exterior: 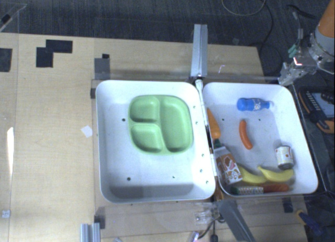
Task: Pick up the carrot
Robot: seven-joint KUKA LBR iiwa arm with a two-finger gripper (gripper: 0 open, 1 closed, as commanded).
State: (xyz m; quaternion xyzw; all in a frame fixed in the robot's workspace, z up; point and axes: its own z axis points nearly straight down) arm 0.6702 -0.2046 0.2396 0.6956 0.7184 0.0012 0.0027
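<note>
1 carrot (213, 124) is lying tight against the right bin's (298, 113) left wall, risking finger collision; jaw state is proving indeterminable.

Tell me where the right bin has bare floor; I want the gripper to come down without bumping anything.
Right bin: bare floor lies between the blue bottle, the sausage and the can, plus the far left corner above the carrot. The near edge is crowded: bananas, snack packet. The carrot hugs the left wall.
</note>
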